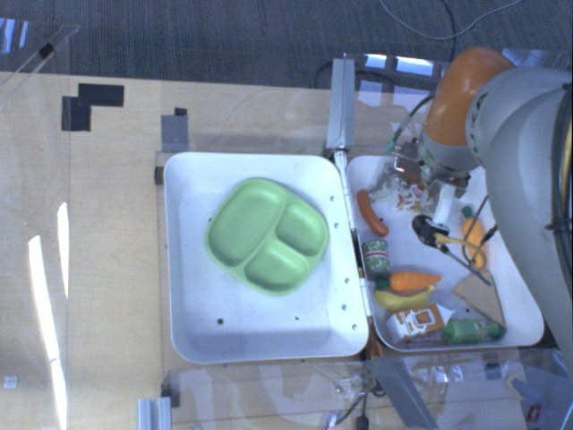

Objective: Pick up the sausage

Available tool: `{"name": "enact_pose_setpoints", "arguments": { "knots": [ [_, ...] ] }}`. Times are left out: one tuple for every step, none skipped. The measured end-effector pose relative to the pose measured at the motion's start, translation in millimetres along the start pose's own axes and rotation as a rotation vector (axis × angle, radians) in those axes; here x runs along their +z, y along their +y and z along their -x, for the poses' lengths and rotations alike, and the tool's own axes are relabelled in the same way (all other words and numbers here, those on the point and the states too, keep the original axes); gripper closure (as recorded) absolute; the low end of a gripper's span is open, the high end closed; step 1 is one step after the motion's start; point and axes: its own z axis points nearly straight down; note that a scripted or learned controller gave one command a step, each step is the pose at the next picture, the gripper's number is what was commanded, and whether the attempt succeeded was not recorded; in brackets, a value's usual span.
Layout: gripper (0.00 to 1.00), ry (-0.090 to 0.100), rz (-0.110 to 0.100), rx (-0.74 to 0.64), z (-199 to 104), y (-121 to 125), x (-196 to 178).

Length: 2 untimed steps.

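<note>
One fixed camera observes me from above the bench [107, 240], angled downward at a slant and set far enough back to frame both white bins: the left bin [192, 330] and the right bin [519, 303]. My arm [528, 150] enters from the right side of this view.

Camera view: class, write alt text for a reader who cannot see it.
A reddish sausage lies untouched at the left edge of the cluttered right bin, the grey arm above that bin. The left bin holds a green divided plate.
</note>
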Motion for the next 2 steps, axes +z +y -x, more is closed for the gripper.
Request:
{"name": "enact_pose_setpoints", "arguments": {
  "knots": [
    [0.00,0.008,0.031,0.022,22.1,-6.9,0.0],
    [0.00,-0.001,0.019,0.181,0.8,3.4,0.2]
  ]
}}
